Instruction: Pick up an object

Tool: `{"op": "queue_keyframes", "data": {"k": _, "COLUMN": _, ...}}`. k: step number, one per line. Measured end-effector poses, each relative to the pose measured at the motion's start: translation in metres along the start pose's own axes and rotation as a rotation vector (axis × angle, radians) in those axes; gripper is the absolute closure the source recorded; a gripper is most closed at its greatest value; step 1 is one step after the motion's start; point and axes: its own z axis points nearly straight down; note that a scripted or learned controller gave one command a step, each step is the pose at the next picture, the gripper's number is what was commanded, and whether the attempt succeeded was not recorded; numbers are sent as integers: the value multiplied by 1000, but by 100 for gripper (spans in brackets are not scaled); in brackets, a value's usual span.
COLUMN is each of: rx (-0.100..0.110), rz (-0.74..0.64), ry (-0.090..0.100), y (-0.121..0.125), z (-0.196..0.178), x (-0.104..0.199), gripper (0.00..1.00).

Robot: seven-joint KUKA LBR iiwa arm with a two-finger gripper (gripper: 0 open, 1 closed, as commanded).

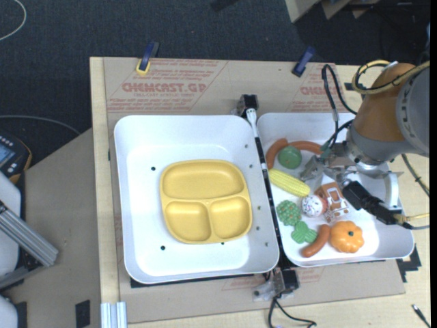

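- On the bench we see two white bins side by side, which are the largest things on it.
- We see the left bin holding a yellow tray with three compartments, lying near its middle.
- We see the right bin holding the toy food, crowded toward its left and front.
- From the right we see the arm reaching in over the right bin, grey with an orange band, cables looping around it.
- We find the gripper low over the middle of the right bin, among the toys; whether it is open or closed we cannot tell, and we see nothing clearly held in it.
- We see an orange sausage curving along the back of the pile, with a green ball just inside its curve.
- We see a corn cob lying slantwise just left of the gripper, near the wall between the bins.
- We see a pumpkin at the front right of the pile, touching a second sausage.
- We see a red-and-white piece just below the gripper, beside a white speckled egg.
- We see green broccoli left of the egg, and a smaller green piece in front of it.
- Behind the bins we see two clips, one yellow and one blue, on the bench's back edge.
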Motion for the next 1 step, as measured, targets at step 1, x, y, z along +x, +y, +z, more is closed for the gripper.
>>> {"op": "queue_keyframes", "data": {"k": 1, "rx": -6, "rz": 1, "ry": -2, "y": 1, "z": -13, "x": -1, "gripper": 100}}
